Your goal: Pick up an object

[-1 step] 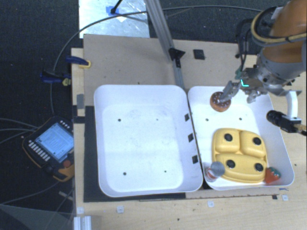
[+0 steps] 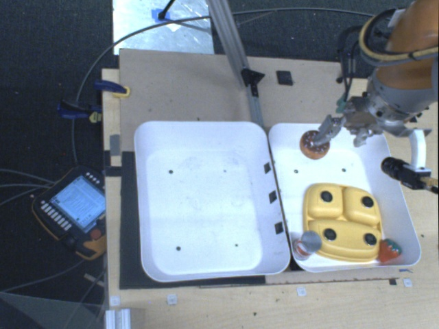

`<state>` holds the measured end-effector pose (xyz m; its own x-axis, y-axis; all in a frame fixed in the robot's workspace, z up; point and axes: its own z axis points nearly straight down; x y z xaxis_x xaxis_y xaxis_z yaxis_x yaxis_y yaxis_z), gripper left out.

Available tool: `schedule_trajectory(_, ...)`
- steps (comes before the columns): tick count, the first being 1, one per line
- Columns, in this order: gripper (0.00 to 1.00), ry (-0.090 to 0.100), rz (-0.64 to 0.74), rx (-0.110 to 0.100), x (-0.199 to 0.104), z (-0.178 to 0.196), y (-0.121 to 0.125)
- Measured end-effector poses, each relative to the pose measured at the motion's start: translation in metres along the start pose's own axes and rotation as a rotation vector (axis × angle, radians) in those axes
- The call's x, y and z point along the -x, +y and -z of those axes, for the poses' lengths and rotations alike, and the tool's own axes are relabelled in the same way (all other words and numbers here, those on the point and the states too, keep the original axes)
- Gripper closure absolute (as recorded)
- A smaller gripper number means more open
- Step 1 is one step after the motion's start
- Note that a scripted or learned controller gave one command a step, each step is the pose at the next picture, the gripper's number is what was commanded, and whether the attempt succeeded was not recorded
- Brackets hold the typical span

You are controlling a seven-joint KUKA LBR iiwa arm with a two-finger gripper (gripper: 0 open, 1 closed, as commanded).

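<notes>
I read the small brown round object [image 2: 315, 144] as the nearest candidate for the pick. It lies in the far part of the right bin [image 2: 288, 184], near that bin's far-left corner, resting on the white floor. The end effector [image 2: 341, 125] sits just to its right and slightly beyond it; one finger [image 2: 328, 129] slants down toward the object's upper right edge and appears to touch or overlap it, the other [image 2: 361, 136] points down further right. The object is not between the fingers. I judge the fingers spread fairly wide, with nothing held between them.

The brown object is roughly round from above, so I can name no long axis or pointing direction; its top looks mottled, detail too small to resolve.

Nearer the camera in the same bin lies a yellow four-lobed block [image 2: 343, 223] with a dark dot on each lobe, its long axis running from the bin's left side toward the near right corner. A small grey piece [image 2: 307, 242] touches its near-left corner; a small red piece [image 2: 389, 250] sits at its near-right corner against the bin wall.

The left bin [image 2: 147, 204] adjoins the right one. Both rest on the table [image 2: 192, 88]. A teach pendant [image 2: 74, 208] lies left of the table.
</notes>
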<state>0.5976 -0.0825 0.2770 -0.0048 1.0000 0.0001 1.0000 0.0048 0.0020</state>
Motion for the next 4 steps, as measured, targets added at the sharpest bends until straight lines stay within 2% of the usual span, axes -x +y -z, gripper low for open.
schedule_trajectory(1,0.0,-0.001,-0.003,-0.004,0.003,-0.062,0.003)
schedule_trajectory(2,0.0,0.0,-0.004,-0.005,0.007,-0.119,-0.006)
schedule_trajectory(3,0.0,0.0,-0.003,-0.003,0.007,-0.16,-0.004)
schedule_trajectory(4,1.0,0.0,-0.002,0.002,0.006,-0.148,-0.003)
